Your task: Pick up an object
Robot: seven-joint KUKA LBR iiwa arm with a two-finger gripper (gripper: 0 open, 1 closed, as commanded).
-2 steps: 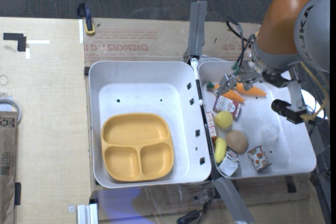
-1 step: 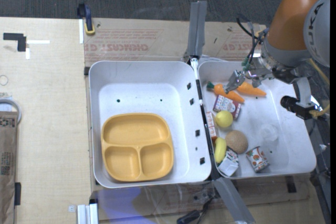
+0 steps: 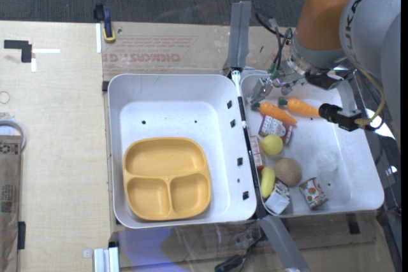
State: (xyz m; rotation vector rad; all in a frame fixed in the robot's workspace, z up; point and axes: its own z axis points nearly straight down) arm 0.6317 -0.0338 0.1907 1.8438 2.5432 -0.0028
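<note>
The tool (image 3: 275,81) hangs over the far left corner of the right bin (image 3: 357,200), under the orange band of the arm (image 3: 357,6), and I cannot tell its state because cables and metal parts cover it. Just below it lie 2 carrots: carrot 1 (image 3: 278,113) lies on a small packet (image 3: 284,132), and carrot 2 (image 3: 302,107) lies a little to the right, near a black part of the arm. Carrot 1 seems the nearest thing to take; it looks like a light, stiff toy with a smooth skin, so I judge it may slip, and the best hold is probably across its thick middle, not at the thin end. Further toward the near side there is a yellow ball (image 3: 272,144), then a yellow fruit (image 3: 267,181) touching a brown round fruit (image 3: 288,171), a white crumpled wrapper (image 3: 276,202) and a small red carton (image 3: 313,193). The round things could roll away under the tool, and the wrapper is soft. The left bin (image 3: 121,105) holds 1 yellow tray (image 3: 167,176) with 3 compartments, and nothing lies in them. Both bins stand side by side on the worktop (image 3: 51,156), touching along the middle wall
</note>
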